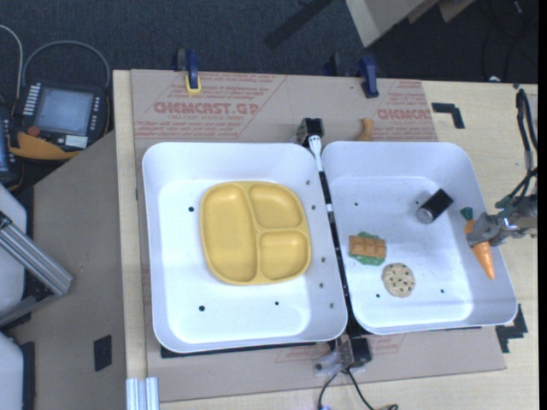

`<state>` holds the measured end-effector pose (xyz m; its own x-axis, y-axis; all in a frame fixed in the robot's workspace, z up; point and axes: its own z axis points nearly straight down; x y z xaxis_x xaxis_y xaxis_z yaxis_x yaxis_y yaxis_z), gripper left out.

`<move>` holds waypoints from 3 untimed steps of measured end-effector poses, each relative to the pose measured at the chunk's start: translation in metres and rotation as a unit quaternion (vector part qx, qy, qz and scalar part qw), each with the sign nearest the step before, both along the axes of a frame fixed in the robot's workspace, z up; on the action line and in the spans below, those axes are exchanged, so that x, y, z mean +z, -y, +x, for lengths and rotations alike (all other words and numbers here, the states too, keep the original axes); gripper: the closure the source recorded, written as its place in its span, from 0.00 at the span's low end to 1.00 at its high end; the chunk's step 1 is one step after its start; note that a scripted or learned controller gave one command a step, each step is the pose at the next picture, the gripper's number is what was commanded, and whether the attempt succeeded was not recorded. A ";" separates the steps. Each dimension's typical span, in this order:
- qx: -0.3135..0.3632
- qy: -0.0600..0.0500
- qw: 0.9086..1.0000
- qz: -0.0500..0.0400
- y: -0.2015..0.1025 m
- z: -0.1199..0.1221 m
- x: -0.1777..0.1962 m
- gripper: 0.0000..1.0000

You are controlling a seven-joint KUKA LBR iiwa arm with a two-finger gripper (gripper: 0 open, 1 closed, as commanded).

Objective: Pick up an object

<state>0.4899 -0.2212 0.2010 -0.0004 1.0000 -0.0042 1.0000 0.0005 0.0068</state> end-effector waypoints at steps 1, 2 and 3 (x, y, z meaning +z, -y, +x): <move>0.000 -0.001 1.000 0.000 0.001 0.001 0.022 1.00; 0.003 -0.003 1.000 0.003 -0.046 0.010 0.027 1.00; 0.003 -0.004 1.000 0.003 -0.102 0.021 0.025 1.00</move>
<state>0.5112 -0.1195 0.2264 -0.0066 1.0000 0.0024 1.0000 0.0066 -0.0005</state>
